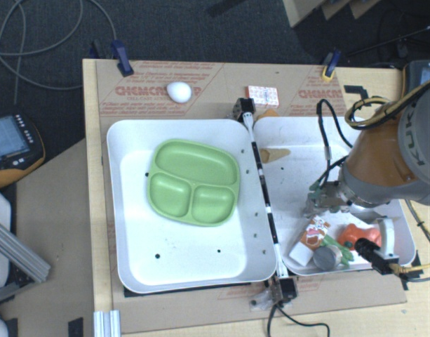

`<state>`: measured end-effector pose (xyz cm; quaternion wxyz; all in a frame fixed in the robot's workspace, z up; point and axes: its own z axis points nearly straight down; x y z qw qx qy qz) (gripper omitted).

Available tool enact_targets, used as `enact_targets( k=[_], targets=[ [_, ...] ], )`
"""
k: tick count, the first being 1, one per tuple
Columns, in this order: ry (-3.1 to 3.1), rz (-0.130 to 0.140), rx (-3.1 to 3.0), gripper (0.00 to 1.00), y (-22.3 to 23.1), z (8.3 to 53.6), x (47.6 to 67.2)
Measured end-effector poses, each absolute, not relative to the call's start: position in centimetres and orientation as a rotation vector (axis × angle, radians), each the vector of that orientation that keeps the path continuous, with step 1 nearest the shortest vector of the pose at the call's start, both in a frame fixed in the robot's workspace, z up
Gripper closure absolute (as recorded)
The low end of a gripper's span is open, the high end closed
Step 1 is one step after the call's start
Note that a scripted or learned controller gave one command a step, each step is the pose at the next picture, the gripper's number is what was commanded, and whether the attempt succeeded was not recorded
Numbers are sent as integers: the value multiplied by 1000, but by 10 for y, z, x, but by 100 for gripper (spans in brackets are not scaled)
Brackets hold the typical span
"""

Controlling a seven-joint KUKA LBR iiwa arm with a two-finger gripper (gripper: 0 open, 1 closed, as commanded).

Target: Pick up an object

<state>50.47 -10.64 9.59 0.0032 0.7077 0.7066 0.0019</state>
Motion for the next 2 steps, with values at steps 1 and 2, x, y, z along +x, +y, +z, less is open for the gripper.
enact_targets(
  k=[1,2],
  targets=[
    [2213,7,2218,100,-106,106,505],
    [2212,8,2218,100,-106,115,505]
  ],
)
